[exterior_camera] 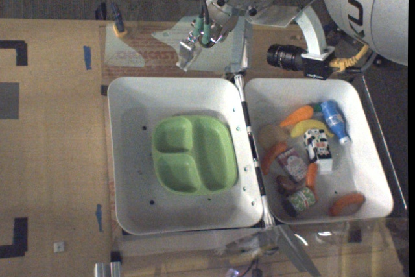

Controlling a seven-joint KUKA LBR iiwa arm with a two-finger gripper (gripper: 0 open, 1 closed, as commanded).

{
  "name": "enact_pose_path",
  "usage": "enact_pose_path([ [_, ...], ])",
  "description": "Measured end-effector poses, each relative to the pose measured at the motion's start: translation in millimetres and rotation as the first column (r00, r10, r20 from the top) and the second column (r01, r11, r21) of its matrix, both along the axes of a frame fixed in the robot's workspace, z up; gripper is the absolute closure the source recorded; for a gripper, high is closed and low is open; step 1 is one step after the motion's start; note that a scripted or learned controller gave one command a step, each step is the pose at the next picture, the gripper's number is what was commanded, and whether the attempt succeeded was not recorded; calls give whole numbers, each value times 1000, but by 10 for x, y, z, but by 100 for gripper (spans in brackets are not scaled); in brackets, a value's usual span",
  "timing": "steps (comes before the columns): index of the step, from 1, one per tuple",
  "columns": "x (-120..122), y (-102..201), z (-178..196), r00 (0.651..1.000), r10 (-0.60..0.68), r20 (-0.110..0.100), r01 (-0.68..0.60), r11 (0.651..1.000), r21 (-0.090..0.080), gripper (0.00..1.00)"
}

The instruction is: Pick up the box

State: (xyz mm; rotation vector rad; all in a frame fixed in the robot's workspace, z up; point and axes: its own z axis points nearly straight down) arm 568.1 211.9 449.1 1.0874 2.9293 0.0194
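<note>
While the arm hung high over the far edge of the bench, its gripper (206,32) was seen above the bare board behind the two bins, close to the seam where they meet and clear of both. Nothing was seen between the fingers; whether they stood apart or together could not be told from this slant.

The box (319,147), a small white carton with dark patches, was found in the right bin (371,159), near its middle and a little toward the far side. It was crowded: a yellow banana (306,128) lay just behind it, a blue bottle (335,120) just beside it toward the bin's far right, and an orange carrot (312,175) touched or nearly touched its near edge. A pink packet (293,164) lay to its left. The left bin (126,159) held a green divided tray (194,154).

The step in hand was judged to be the approach, with no descent begun. For the next move, the gripper would need to be carried over the right bin, centred above the carton, and turned so that the fingers could be lowered on the sides least hemmed in. A clash with the banana or bottle was judged the chief risk.
</note>
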Motion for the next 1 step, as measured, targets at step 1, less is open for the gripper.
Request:
enact_pose_path([
  [1,-24,24,-131,1000,9,-18,-9,1000,-5,100],
])
